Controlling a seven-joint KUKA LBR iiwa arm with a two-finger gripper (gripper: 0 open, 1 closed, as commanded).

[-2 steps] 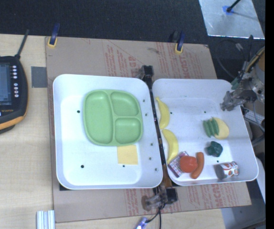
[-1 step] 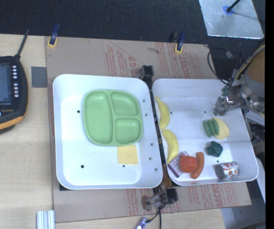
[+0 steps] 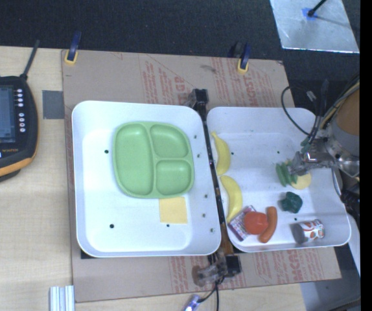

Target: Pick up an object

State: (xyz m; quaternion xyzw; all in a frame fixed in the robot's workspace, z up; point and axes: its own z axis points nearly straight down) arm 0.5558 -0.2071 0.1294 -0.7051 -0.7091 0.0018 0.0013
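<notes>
arm [image 3: 345,128] cut off at rt edge

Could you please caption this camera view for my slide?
Gripper low in the right bin over toy food; green plate in left bin.

Printed marks, none readable

Red lettering runs along the edges of the brown cardboard sheet [image 3: 173,76] under the bins, too blurred to read; the small carton [image 3: 308,231] near the right bin's front edge bears an illegible label.
</notes>
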